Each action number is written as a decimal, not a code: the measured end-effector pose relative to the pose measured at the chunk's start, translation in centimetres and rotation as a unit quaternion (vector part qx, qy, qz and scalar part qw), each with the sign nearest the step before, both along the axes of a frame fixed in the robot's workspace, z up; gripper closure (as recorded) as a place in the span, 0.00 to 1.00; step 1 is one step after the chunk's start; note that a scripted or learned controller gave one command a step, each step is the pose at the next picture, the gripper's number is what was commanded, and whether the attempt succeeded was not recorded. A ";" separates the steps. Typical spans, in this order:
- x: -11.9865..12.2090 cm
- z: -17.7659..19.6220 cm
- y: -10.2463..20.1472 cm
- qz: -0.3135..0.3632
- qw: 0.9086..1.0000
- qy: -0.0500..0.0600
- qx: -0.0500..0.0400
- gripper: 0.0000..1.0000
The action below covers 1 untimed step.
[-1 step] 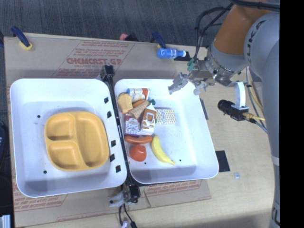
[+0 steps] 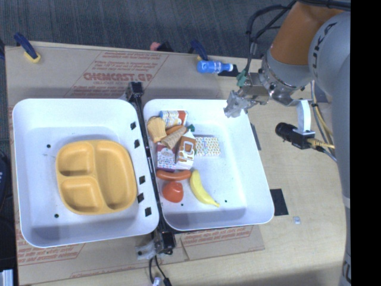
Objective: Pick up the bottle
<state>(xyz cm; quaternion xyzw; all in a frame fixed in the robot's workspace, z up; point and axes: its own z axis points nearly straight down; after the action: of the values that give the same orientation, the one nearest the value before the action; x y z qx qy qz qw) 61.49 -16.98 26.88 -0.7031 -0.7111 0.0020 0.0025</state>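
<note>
Right now the arm [image 2: 309, 34] reaches in from the right, and its jaws hang over the far right corner of the right bin [image 2: 253, 177], low above the rim; I cannot tell whether they are spread or pressed together, since the tip is small and blurred from here. Nothing shows between them.

The bottle is hard to pick out. It may be the small labelled container [image 2: 174, 118] lying at the far end of the pile, but I would not swear to it. That pile sits against the right bin's left wall: a tan wedge-shaped toy [image 2: 156, 128], a couple of printed cartons [image 2: 176, 154], a patterned packet [image 2: 207, 146] just beside them, then a sausage [image 2: 173, 174], a tomato [image 2: 172, 191] and a banana [image 2: 202, 190] nearer the front.

In the left bin [image 2: 30, 171] lies a yellow divided tray [image 2: 95, 176]. A blue clamp [image 2: 212, 67] rests on the cardboard-covered surface [image 2: 113, 70] beyond the bins.
</note>
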 end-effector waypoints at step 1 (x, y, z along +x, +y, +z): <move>-6.2 1.7 -3.5 0.059 0.998 -0.002 0.000 1.00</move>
<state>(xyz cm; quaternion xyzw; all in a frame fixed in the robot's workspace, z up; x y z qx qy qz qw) 55.24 -20.48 28.55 -0.6600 -0.7513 0.0010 0.0012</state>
